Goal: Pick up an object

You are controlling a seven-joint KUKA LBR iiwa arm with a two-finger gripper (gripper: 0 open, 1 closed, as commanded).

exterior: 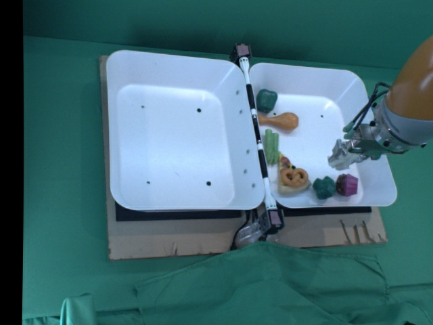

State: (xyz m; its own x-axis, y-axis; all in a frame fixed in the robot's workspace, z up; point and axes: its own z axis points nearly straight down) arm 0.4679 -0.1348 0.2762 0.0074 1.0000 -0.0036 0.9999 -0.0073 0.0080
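The gripper (340,156) hangs over the right bin (338,87) near its right edge; jaw state cannot be told. Purple toy (347,184) lies below it by the front edge, seemingly the target.

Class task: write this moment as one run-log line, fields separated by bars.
arm: over right bin | gripper: above purple toy, holding nothing seen | left bin: no toys

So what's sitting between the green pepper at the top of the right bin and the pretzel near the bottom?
In the camera view, between the green pepper and the pretzel lie an orange chicken drumstick and, lower, a bundle of green stalks.
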